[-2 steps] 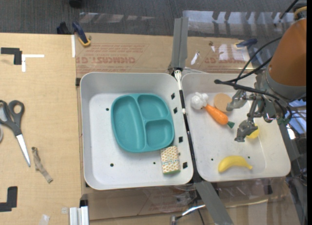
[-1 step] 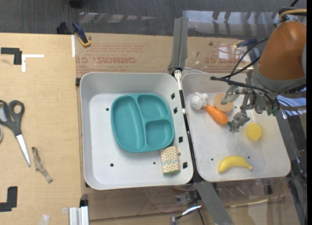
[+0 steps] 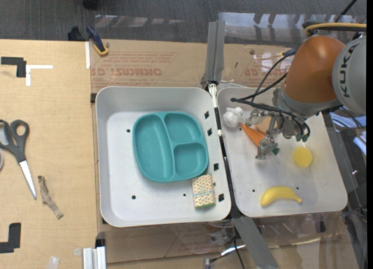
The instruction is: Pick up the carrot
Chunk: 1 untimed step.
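Carrot (image 3: 253, 134) in right bin (image 3: 326, 198), banana (image 3: 280, 195), gripper (image 3: 267, 147) beside

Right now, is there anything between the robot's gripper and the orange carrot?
No. In the camera view the metal two-finger gripper hangs right beside the orange carrot in the right white bin; nothing lies between them.

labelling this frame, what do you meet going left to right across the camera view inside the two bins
teal plate → small box → white ball → carrot → gripper → lemon. The banana spans the gripper-to-lemon stretch, so it is left out.
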{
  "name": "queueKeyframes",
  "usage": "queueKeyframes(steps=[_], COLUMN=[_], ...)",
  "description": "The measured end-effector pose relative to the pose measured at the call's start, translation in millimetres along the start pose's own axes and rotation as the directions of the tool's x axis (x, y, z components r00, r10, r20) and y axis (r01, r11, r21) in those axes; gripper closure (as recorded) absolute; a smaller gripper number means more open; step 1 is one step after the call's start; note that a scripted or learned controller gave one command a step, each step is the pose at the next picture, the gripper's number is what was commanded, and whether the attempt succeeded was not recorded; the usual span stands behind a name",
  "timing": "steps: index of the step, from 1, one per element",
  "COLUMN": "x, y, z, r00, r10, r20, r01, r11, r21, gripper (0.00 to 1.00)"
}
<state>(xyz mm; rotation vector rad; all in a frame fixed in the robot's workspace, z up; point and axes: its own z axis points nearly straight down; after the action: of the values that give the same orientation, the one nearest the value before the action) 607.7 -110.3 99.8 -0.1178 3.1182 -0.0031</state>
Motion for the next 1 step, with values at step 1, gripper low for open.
queueKeyframes(steps=[1], x=[-12.0], y=[-15.5], z=[5.5], r00=[0.999], r10=[-0.048], r20=[-0.013], r01=[0.048], r11=[0.999], r21=[-0.002], gripper=[0.0])
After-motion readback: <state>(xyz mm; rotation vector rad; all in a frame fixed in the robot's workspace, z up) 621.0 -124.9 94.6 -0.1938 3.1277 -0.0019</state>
